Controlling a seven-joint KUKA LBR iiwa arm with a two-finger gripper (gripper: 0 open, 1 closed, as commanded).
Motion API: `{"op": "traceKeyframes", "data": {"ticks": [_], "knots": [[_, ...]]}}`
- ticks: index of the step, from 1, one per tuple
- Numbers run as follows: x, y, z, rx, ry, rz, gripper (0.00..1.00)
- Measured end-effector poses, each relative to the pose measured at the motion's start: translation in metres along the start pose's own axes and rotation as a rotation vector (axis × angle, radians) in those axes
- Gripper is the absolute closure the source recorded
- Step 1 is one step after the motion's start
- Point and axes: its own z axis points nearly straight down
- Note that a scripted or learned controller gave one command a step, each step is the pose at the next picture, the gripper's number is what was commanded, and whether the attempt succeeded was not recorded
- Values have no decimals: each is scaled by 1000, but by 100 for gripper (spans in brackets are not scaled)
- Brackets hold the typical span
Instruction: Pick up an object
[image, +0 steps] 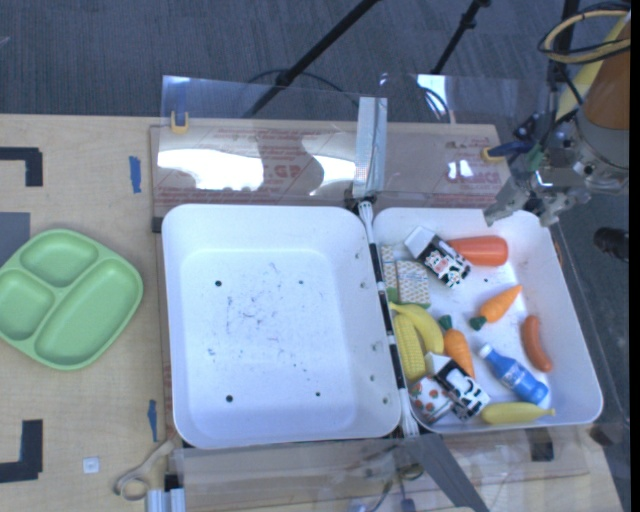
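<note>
1. Up at the far right corner of the right bin (575, 300), the gripper (528, 208) hangs above the rim, with the grey arm and its orange band reaching in from the right edge.
2. Whether its fingers are open or closed cannot be told (they show as pale, blurred shapes against the clear wall behind the bin), and nothing is seen between them.
3. Nearest below the gripper lies an orange-red pepper (480, 250), on the bin floor and apart from the fingers, a little toward the camera and to the left.
4. Just beside the pepper, on its left, is a black-and-white carton (436, 255), tilted on its side.
5. Lower in the same bin lie a small carrot (498, 303), a red sausage (537, 343), a blue bottle (514, 374), a banana (519, 411) along the near wall, and a second carrot (458, 351).
6. Along the left wall of that bin sit a patterned packet (412, 283), a yellow corn cob (411, 350) beside another banana (422, 325), and a second black-and-white carton (461, 387) near the front; all of these are well apart from the gripper.
7. Beside it, the left bin (270, 320) shows faint scribbled marks on its floor.
8. Left of both bins, a green divided plate (66, 296) rests on the wooden bench (80, 160).
</note>
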Motion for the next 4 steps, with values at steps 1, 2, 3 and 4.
{"op": "traceKeyframes", "data": {"ticks": [1,2,3,4], "knots": [[-7,-59,126,-1,0,-192,0],[-38,-74,161,-4,-2,-397,0],[-39,-72,149,-10,-4,-395,100],[-12,-24,70,-3,-2,-324,100]]}}
